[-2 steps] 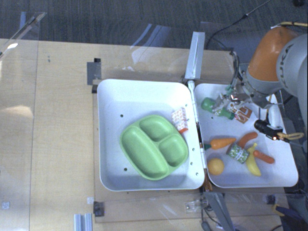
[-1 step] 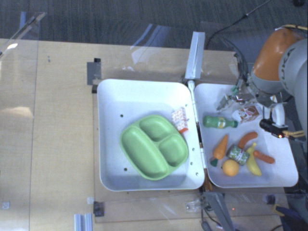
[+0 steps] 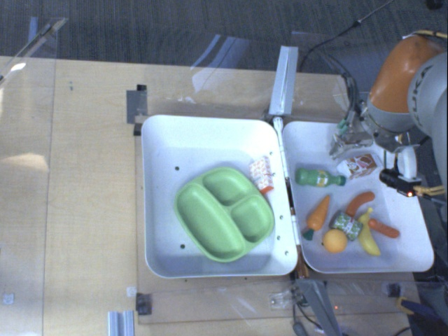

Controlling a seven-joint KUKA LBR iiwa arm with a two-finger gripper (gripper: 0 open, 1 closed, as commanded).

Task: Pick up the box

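Metalwork at the end of the arm [image 3: 409,82] blurs into a grey tangle at the gripper [image 3: 350,143], which sits over the far part of the right bin [image 3: 420,257]. Whether the jaws are apart or together cannot be told from this angle. The arm's upper body is cut off by the picture's right edge.

The box [image 3: 261,173], small with red and white print too fine to read, lies in the left bin [image 3: 161,187]. It is close to that bin's right wall and touches or just overlaps the far right rim of the green divided plate [image 3: 224,213]. It is well apart from the gripper, with the wall between the bins in between.

Just beside the gripper lies a red-and-white packet [image 3: 360,165], partly in its shadow. The green bottle [image 3: 318,178], carrot [image 3: 318,213], orange [image 3: 335,241], can [image 3: 346,225], banana [image 3: 368,235] and two sausages [image 3: 360,202] crowd the near half of the right bin.

Bare white floor is left along the left bin's far and left sides. The table [image 3: 70,187] around both bins is bare wood.
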